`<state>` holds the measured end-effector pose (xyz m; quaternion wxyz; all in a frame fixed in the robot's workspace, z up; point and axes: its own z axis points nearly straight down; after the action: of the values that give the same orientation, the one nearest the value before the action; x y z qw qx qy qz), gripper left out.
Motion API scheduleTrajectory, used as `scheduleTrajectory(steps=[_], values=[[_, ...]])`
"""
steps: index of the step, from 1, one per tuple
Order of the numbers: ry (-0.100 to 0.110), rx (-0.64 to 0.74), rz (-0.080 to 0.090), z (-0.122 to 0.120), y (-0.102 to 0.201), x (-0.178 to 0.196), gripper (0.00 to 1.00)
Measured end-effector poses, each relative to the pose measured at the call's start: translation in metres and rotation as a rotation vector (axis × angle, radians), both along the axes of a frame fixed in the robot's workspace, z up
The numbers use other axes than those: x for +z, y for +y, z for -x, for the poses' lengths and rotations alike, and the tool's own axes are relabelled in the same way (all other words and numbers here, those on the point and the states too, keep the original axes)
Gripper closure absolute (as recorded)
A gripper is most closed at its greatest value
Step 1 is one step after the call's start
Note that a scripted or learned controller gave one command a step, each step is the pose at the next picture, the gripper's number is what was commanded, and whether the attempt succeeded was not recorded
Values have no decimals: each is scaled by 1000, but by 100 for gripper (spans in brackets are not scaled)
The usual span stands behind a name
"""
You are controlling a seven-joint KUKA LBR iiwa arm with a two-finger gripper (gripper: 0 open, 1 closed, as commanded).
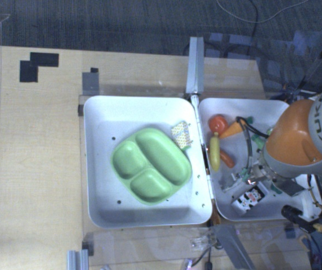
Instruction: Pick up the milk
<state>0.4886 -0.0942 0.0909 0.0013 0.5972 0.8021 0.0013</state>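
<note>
Green three-compartment plastic plate (151, 165) lying in left white bin (101, 151), well left of gripper; red tomato (217, 122), orange carrot (234, 130), yellow banana (214, 150) sitting upper-left of it.

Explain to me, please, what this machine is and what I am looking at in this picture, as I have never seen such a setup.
One camera looks down at a slant on a wooden bench with two white bins. The left bin holds a green divided plate and a small patterned packet. A grey robot arm with an orange band reaches into the right bin, its claw low over a small black-and-white carton, probably the milk. Toy foods lie nearby: a tomato, carrot and banana.
</note>
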Motion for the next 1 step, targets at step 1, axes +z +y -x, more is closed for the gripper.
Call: scheduleTrajectory(steps=[1], values=[[2, -242, 0, -53, 32, 92, 0]])
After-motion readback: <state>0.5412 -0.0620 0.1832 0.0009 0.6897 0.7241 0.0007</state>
